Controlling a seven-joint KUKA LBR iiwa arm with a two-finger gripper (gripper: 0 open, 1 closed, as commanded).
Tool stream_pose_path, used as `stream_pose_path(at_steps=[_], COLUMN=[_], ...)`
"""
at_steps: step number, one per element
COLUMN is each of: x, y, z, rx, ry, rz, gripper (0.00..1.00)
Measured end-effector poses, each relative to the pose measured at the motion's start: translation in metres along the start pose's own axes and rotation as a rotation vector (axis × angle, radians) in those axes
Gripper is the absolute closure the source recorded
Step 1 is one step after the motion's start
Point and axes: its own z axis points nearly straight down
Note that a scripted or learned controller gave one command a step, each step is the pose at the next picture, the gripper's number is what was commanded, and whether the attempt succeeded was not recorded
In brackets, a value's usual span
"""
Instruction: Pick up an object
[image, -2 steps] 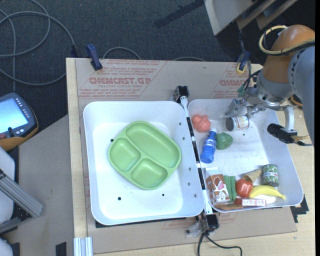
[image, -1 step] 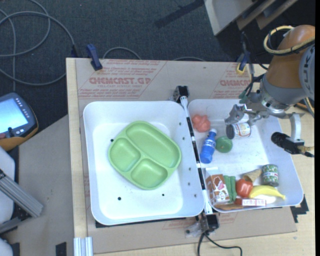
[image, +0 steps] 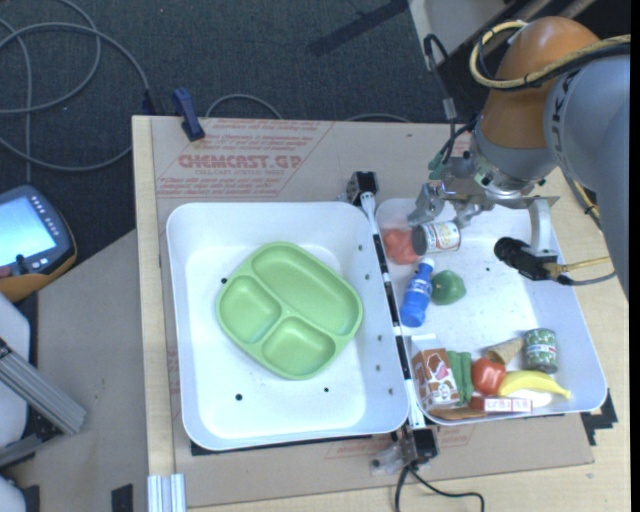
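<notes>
The arm (image: 560, 90) reaches over the right bin (image: 575, 330). Its gripper (image: 437, 212) sits directly above a small white jar (image: 440, 237) lying at the bin's far left corner. The finger state cannot be determined. An orange-red object (image: 400, 245) beside the jar is blurred.

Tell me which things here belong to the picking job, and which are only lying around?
Belong to the job:
gripper
small jar just under it
blue bottle
green ball
banana
right bin

Only lying around:
green divided tray
left bin
blue clamp
</notes>
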Motion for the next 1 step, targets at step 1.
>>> stream_pose_path(at_steps=[1], x=[0.0545], y=[-0.0612], z=[-0.0346], rx=[0.008], ry=[0.005], rz=[0.001], gripper=[1.00])
